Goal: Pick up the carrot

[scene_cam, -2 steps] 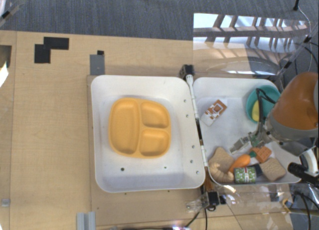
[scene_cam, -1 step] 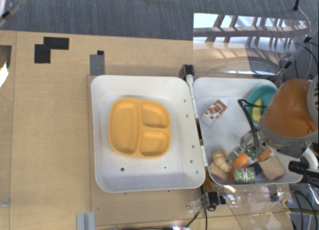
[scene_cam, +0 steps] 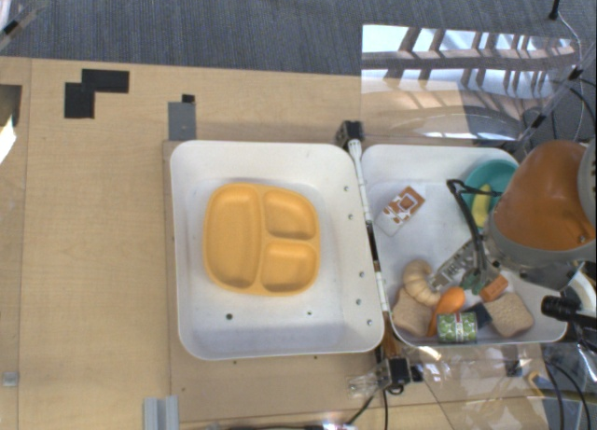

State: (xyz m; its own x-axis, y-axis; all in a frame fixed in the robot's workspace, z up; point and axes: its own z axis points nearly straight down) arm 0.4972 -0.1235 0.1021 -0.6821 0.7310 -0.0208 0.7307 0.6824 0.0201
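Hand (scene_cam: 464, 268) hovering w/ fingers apart over carrot (scene_cam: 451, 300) in right bin (scene_cam: 438, 169); needs centring, avoiding croissant (scene_cam: 419, 281).

No text, brand or number can be read. A brown and white printed pattern is borne by a small card (scene_cam: 402, 209) in the right bin (scene_cam: 424, 162), and a green and white label is carried by a small can (scene_cam: 457, 327) near its front edge, but both are too small to be made out.
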